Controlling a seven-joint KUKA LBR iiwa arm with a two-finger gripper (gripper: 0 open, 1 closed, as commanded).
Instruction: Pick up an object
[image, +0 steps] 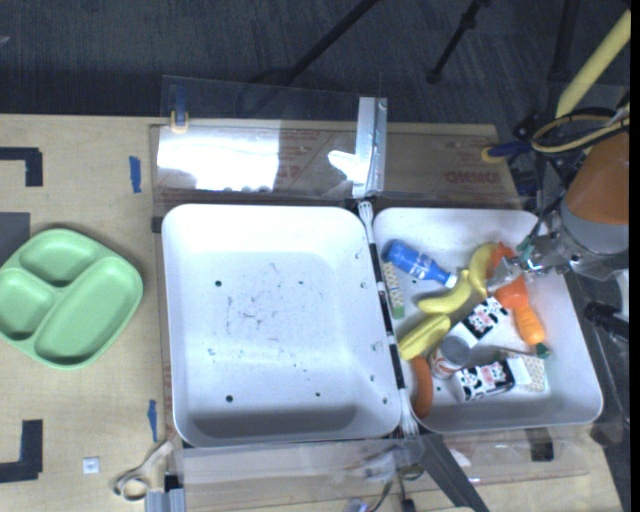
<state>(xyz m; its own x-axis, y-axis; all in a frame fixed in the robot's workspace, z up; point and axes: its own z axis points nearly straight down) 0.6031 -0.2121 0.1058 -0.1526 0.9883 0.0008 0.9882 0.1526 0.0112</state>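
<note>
Arm enters from the right, orange band at the view's edge, wrist over the right bin's (585, 395) far right corner. Gripper (528, 258) sits low over that corner, small metal parts visible at its tip; whether it is apart or together cannot be told at this slant and blur. Nothing visibly held.

Right bin contents, a loose heap in the middle:
- banana (452, 298), with a second yellow piece below it reaching toward the divider
- blue bottle (416, 264), far side, lying down, long axis running from far-left to near-right
- carrot (524, 312), orange with green end, long axis running away from the gripper toward the near right
- two cow-print boxes (486, 378), one in the heap, one nearer the front
- grey round piece (455, 351) beside them
- red-orange piece (422, 388) along the divider, near corner

Left bin (190, 330) white, scuffed floor. Green divided plate (66, 296) on the table (80, 420) well to the left.

Key relation: the nearest candidates lie just left of and nearer the front than the gripper. The banana's upper tip and the carrot's top end both come close under it. Carrot looks the better pick, judged: it lies at the heap's edge with free sides, so closing across its short width should suit. Banana overlaps neighbours, risk of a slip or double grab.
</note>
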